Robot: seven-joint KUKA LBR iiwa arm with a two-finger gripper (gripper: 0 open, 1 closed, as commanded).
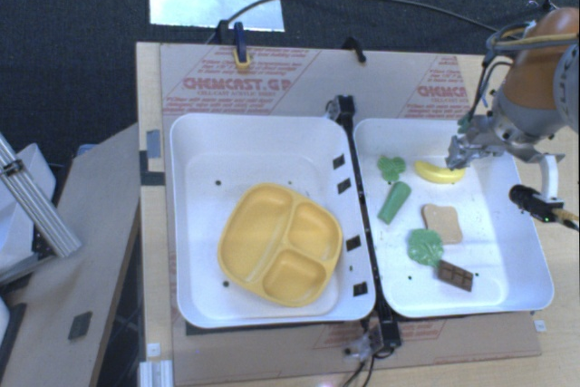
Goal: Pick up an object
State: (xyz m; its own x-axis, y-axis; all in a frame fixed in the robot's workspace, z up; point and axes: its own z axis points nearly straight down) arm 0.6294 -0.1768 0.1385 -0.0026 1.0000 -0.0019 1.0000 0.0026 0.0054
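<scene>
The left bin (195, 195) is a shallow white plastic tray with rounded corners and a smooth, faintly glossy floor; on that floor, toward five o'clock, lies a yellow divided plate (280, 243), matte plastic, rounded-square in outline, turned at a slant, with three moulded compartments; a black hinge strip (355, 222) with small black clips runs between the two bins.

The right bin (512, 281) is of the same white plastic; at its ten o'clock sits a small green leafy piece (391, 167), lumpy and lobed; just below it lies a green cylinder (393, 202), smooth and tapered, tilted toward the hinge; near the bin's centre rests a tan toast slice (442, 223), flat, with a paler face and a darker crust edge; at the slice's seven o'clock, touching it or nearly so, is a round green frilled piece (424, 246); at five o'clock from that lies a brown chocolate bar (455, 275), flat, rectangular and scored into squares.

The yellow banana (438, 172), smooth and curved, lies at the bin's twelve o'clock; the gripper (459, 157) stands at the banana's two o'clock end, right over or against its tip; whether its fingers are apart or together cannot be told, and the banana lies flat on the bin floor; above the gripper, the grey arm carries its rounded orange band (542, 57).
</scene>
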